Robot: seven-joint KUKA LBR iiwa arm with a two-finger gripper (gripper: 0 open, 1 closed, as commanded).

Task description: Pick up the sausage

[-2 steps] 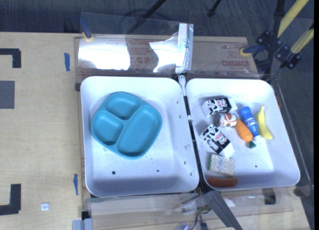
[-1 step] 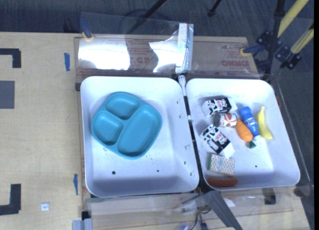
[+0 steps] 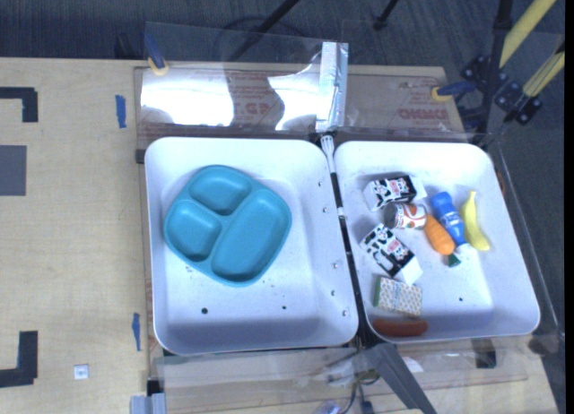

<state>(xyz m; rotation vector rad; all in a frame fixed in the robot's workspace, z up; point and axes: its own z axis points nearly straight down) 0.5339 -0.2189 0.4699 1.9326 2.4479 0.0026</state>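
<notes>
- On the left, a shallow white bin [image 3: 179, 309] held a blue plate [image 3: 228, 223] with three compartments, and nothing else.
- To its right, touching along a shared middle edge, sat a second white bin [image 3: 502, 305] holding a scatter of small toy foods.
- In that right bin, two small cartons with black and white cow patches lay one above the other [image 3: 391, 190] [image 3: 387, 247], with a small red and white can [image 3: 409, 215] between them.
- Below the lower carton lay a small patterned packet [image 3: 399, 297].
- The sausage [image 3: 399, 326] lay at the near edge of the right bin, just below the packet, close against the bin's front wall. It was a short reddish-brown cylinder with rounded ends, lying flat and running left to right.
- It looked like a light plastic toy, probably stiff and smooth, so it might roll or slip. The best hold seemed to be across its narrow middle, though the wall and the packet left little room.
- Further right lay an orange carrot [image 3: 439, 235], a blue bottle [image 3: 447, 216] and a yellow banana [image 3: 473, 221], close together.
- The arm's hand could not be seen, so whether it was released, clenched or grasping anything cannot be told.
</notes>
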